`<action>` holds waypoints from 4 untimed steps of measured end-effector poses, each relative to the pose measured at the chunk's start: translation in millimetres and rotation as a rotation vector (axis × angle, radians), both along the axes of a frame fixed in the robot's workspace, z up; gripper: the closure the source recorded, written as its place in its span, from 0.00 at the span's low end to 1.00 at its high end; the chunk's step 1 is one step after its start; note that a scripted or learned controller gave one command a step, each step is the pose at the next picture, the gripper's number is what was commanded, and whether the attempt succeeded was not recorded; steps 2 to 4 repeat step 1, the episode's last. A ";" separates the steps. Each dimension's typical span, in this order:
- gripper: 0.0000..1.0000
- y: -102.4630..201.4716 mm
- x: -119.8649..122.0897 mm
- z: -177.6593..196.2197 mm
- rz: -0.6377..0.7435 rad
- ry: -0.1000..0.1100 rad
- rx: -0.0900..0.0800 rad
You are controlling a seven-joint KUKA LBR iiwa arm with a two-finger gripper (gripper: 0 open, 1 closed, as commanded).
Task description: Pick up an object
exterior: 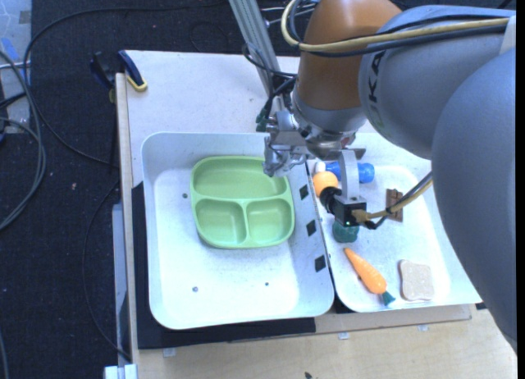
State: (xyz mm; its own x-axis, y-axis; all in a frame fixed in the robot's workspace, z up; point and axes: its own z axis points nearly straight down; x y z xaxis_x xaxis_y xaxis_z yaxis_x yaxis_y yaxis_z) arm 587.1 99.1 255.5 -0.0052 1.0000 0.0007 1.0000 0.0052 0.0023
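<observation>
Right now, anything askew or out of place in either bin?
Nothing spilled or broken that I can see. The green tray lies flat but turned at a slant to the left bin walls. In the right bin, the carrot and sponge lie loose and apart.

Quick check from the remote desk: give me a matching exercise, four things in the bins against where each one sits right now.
Things:
1. green divided plate
2. toy carrot
3. beige sponge
4. gripper

Places:
A. near right corner of the right bin
B. over the plate's far right corner
C. middle of the left bin
D. right bin, just left of the sponge

Pairs: 1-C, 2-D, 3-A, 4-B
</observation>
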 end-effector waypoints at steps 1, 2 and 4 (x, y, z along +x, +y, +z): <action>0.00 -1.8 -0.6 -0.3 -0.002 0.002 -0.001; 0.00 -1.8 -0.6 -0.3 -0.002 0.002 -0.001; 0.00 -1.8 -0.6 -0.3 -0.002 0.002 -0.001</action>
